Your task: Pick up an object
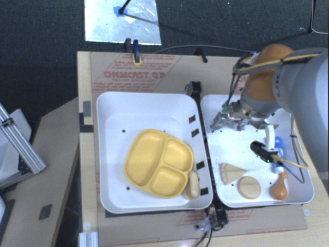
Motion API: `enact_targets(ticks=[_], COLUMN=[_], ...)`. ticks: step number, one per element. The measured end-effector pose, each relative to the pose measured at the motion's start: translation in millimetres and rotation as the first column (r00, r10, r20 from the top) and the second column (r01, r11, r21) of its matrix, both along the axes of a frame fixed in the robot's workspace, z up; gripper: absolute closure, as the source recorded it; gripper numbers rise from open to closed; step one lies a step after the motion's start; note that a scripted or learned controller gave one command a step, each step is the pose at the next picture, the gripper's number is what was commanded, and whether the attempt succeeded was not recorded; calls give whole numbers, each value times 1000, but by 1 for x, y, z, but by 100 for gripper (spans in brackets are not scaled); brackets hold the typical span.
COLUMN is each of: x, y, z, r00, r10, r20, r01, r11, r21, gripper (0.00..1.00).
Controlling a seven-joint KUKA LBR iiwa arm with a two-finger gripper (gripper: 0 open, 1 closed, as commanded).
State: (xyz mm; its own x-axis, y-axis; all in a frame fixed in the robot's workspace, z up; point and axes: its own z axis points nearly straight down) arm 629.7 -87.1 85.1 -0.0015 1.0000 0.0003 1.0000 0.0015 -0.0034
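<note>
Brown board (149, 216) under left bin (110, 109) and right bin (231, 151), dark carpet (41, 35) beyond; tool (232, 119) over the latter, state unclear.

High slanted view over bench (84, 81)

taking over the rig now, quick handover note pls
Gripper: over the right bin's far left corner, nothing seen in its grasp; open or shut unclear.
Things: tan wedge, tan disc, orange pear-shaped piece along that bin's near side; yellow tray with a beige roll at its edge in the left bin.
Done: nothing picked. Left: grasp and lift one object.
</note>
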Motion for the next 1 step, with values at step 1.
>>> enact_targets(ticks=[1], x=[1], y=[0], z=[0], r00=[1000], r10=[0], r20=[5], r01=[0], r11=[1000], r21=[0], gripper=[0])
